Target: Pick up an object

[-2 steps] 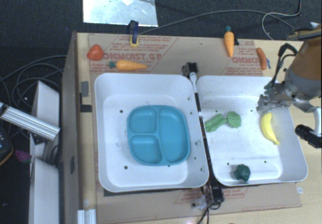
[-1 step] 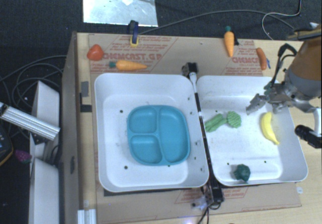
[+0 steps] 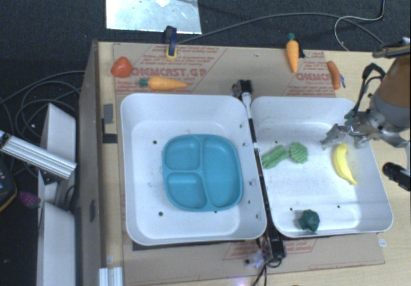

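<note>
Two white bins point(image 3: 192, 108) sit on the bench. Gripper point(image 3: 343, 134) hangs over the right one, fingers spread and holding nothing, with the banana point(image 3: 343, 164) just below it.

**Gripper above the banana in the right bin**

The left bin point(image 3: 138, 117) holds a blue divided plate point(image 3: 201, 171) at its centre. In the right bin point(image 3: 379, 214), a green toy vegetable point(image 3: 284, 154) lies near the divider, a yellow banana point(image 3: 343, 164) lies toward the frame's right, and a dark green piece point(image 3: 309, 220) sits near the lower edge. The gripper point(image 3: 345, 134) hangs just above the banana's upper end, its fingers spread apart with nothing between them. Toy carrots point(image 3: 292, 53) rest on the cardboard point(image 3: 212, 63) above the bins.
</note>
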### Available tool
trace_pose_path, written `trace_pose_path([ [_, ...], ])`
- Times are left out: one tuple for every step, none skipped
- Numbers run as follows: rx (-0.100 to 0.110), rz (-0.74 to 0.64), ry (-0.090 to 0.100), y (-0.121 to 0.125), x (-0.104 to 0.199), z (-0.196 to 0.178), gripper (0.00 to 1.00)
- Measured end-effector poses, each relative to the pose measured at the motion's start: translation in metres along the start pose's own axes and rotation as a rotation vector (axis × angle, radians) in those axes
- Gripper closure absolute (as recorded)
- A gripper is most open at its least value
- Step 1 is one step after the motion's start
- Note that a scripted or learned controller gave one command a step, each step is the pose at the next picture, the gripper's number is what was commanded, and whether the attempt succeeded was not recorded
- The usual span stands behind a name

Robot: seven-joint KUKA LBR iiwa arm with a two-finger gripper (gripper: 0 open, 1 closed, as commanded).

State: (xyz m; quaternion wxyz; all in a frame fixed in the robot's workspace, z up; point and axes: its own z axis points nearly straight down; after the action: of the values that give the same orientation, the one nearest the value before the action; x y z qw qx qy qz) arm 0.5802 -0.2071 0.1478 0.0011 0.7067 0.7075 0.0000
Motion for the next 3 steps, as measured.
trace_pose_path([
  [0.0,0.0,0.001,-0.011,0.001,0.064,0.0],
  [-0.002,-0.001,0.001,-0.01,0.001,0.053,1.0],
  [-0.006,-0.005,0.002,0.029,0.08,-0.032,1.0],
])
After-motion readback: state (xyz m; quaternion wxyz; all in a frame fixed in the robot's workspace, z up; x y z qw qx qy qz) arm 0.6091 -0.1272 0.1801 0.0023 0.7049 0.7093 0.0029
